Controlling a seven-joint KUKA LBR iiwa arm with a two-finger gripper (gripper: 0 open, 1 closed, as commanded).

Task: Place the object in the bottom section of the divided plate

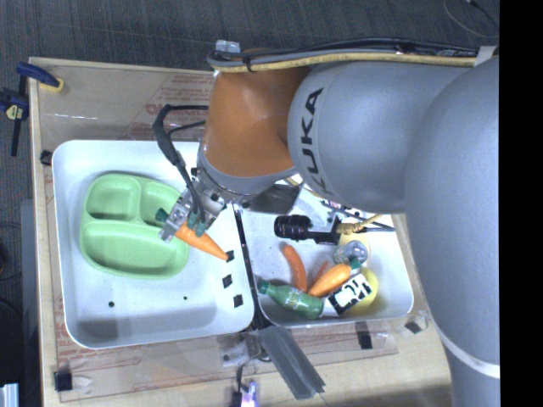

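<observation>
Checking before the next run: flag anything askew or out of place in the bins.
The orange carrot hangs at a slant from the tool, over the right rim of the green divided plate, not in any section. Other items lie jumbled in the right bin, as expected.

You have 1 camera, fixed above the tabletop [127,83] and looking down at a slant. It takes in both white bins: the left bin [76,312] sits wholly in frame, and the right bin [399,299] is partly covered. The arm [382,117] enters from your right and, rising toward the lens, looms large over the upper right. Dark floor shows along the top and left edges beyond the tabletop.
</observation>
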